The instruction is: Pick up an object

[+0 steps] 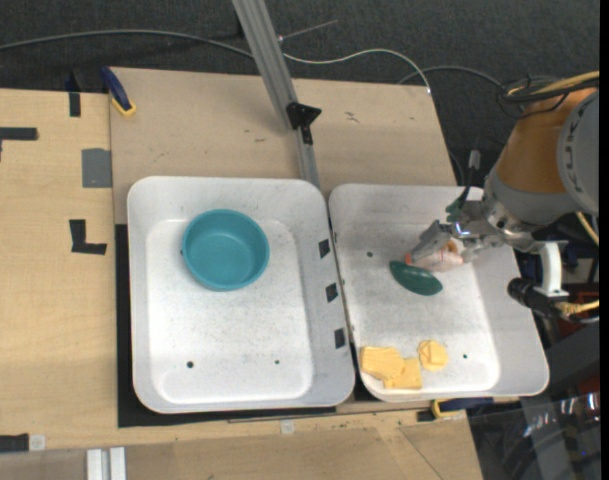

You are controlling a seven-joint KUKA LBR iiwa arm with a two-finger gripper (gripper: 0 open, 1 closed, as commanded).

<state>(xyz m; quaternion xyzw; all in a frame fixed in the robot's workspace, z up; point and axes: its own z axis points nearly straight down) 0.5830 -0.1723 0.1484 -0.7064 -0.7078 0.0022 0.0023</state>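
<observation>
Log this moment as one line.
gripper: low in right bin, at dark green object | grasp: not confirmed | yellow pieces: right bin, near edge | teal bowl: left bin

Even, fairly bright overhead light here, soft and diffuse. The two shallow white plastic bins (234, 298) almost wash out, with only faint shadows under their rims. The round teal plastic bowl (225, 249) casts hardly any shadow. Dark floor at top falls murky. Overall grainy, slightly soft focus.
</observation>
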